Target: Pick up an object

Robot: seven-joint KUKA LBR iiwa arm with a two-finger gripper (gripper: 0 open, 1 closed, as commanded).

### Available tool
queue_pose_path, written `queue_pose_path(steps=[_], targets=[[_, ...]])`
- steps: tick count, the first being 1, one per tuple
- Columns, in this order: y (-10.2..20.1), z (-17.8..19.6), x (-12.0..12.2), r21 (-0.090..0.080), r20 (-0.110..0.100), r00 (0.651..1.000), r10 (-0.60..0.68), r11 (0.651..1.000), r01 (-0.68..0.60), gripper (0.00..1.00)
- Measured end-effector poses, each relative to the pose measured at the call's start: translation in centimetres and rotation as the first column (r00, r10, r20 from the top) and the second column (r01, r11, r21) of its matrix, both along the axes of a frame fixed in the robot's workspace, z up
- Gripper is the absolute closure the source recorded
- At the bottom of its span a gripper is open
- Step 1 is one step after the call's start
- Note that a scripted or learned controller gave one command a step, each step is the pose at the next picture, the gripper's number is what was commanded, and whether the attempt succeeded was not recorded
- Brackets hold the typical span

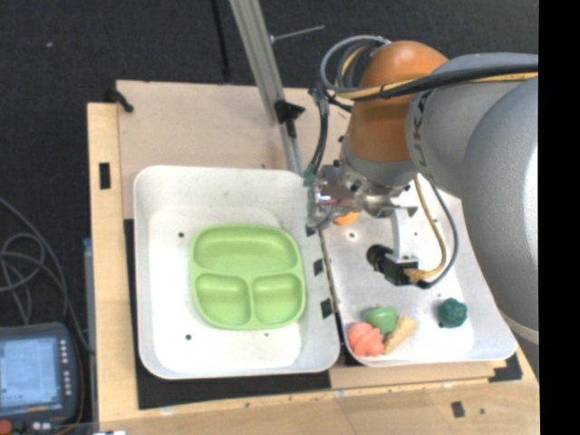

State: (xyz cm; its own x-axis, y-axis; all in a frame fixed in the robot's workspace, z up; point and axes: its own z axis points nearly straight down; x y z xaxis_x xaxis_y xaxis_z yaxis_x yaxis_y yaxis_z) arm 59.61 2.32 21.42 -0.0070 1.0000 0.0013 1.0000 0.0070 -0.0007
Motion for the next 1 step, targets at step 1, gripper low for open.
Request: queue_pose_path(steps=[1], targets=[[5.03,0.98,1.13,0.001,0.002,1.000,0.001,1.000,-0.001,1.00]])
